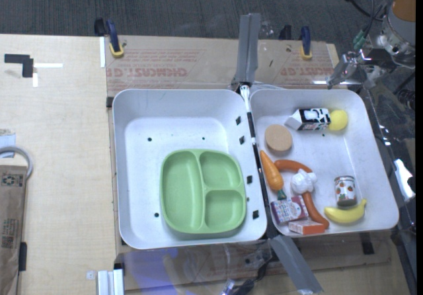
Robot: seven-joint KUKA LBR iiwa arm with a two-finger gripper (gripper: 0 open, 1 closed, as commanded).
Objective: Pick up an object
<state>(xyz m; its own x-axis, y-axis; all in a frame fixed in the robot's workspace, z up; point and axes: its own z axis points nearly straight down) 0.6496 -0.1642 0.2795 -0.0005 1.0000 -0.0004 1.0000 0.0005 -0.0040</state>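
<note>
Nearest the camera, the right bin (373,155) holds a banana (346,213), a small can (344,190), a red sausage (305,184), a garlic bulb (302,183), a carrot (271,171), two small cartons (294,215), a round cookie (278,139), a milk carton (309,119) and a lemon (337,120), all crowded close together. Beside it, the left bin (132,155) carries a green divided plate (201,190). At the bench's far right corner the tool (344,70) hangs outside the bins, well apart from the objects, and whether it is spread or pressed together I cannot tell.

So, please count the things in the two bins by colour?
Green: 1, tray
Yellow: 2, banana, lemon
Orange: 2, carrot, sausage
Tan: 1, disc
White or mixed: 5, carton, garlic, can, pouch, box
Total: 11
</note>
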